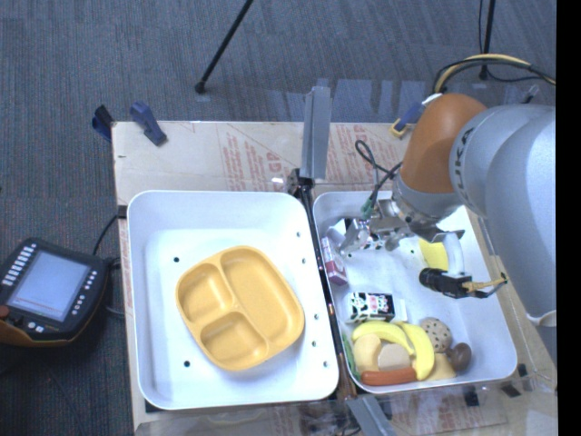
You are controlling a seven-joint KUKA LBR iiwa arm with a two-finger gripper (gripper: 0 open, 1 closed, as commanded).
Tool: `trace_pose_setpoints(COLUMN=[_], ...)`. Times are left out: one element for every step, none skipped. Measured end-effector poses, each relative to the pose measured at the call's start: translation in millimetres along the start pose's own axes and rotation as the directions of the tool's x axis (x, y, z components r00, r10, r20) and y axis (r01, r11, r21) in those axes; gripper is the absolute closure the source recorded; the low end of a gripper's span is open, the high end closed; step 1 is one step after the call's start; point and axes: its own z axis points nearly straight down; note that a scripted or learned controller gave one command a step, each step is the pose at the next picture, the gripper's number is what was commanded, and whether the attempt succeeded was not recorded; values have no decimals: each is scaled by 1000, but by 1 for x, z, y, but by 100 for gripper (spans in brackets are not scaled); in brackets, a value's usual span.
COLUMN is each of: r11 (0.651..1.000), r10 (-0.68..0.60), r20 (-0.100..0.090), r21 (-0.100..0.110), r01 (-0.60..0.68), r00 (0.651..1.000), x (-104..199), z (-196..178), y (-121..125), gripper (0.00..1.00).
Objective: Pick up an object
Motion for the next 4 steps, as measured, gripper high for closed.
trace_pose_setpoints(r11=[1000,1000,1000,987], r10=[0,3,5,-162], r20=[0,4,9,5], r21=[0,8,4,-10], r01=[0,-3,-5,162], r00=[1000,1000,1000,987], x=[0,-4,-7,-10], z=[0,-7,-9,-20], y=[0,-2,-2,-4], gripper=[0,100,0,0])
